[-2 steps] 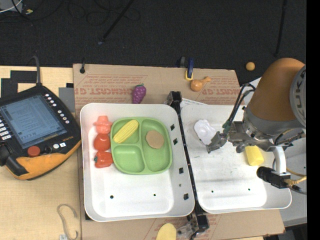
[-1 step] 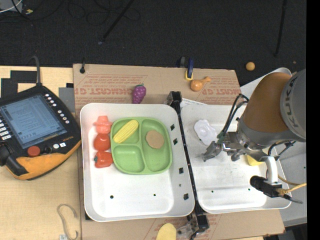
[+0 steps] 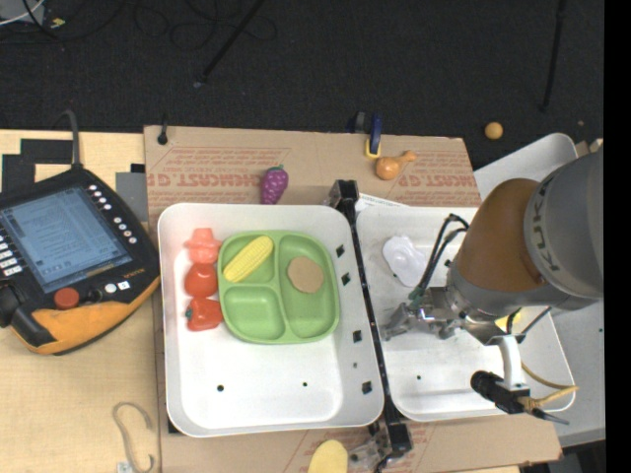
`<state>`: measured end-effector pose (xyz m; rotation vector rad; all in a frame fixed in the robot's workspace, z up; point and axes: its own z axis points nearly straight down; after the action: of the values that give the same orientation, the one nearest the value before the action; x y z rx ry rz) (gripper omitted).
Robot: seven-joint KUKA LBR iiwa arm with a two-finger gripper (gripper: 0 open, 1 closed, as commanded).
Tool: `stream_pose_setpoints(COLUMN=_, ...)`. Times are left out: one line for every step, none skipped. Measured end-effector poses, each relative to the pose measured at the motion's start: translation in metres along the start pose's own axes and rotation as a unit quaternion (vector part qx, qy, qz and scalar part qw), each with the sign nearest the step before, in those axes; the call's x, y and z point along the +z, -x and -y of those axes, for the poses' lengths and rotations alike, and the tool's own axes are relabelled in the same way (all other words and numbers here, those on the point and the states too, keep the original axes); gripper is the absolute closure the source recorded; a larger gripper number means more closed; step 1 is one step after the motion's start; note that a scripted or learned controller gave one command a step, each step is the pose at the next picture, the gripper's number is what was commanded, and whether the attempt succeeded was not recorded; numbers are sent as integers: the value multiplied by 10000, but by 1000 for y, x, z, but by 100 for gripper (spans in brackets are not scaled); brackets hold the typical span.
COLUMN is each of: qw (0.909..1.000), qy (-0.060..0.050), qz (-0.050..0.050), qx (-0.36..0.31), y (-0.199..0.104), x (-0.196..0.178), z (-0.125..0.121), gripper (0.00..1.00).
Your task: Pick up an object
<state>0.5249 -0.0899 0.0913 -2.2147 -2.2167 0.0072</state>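
1. At the far left of the surface lies a control pendant with a lit screen and an orange-and-black casing, and a metal hook sits below it near the front edge.
2. In the left bin a green divided plate holds a yellow corn cob in its upper left section and a brown round disc in its upper right section.
3. Just left of the plate, three red-orange toy pieces stand in a column against the bin wall.
4. Behind the bins, on the cardboard sheet, a purple grape bunch lies near the left bin's back rim, and an orange pear-shaped toy lies further right.
5. At the front edge a yellow lemon-like toy rests between the two bins.
6. In the right bin a white crumpled object lies near the back, close above and slightly left of the pincer.
7. The pincer hangs low over the bin floor; whether it is clenched or released cannot be told, and nothing is seen between its fingers.
8. The grey arm with its orange band covers the bin's right half.
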Motion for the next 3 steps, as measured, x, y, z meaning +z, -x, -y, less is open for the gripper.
stream_pose_setpoints(qw=10000, qy=20, qz=2, qx=29, y=1, x=5, z=1, gripper=0)
stream_pose_setpoints(qw=10000, qy=26, qz=3, qx=76, y=3, x=-7, z=1, gripper=100)
stream_pose_setpoints(qw=10000, qy=47, qz=11, qx=39, y=3, x=-61, z=11, gripper=100)
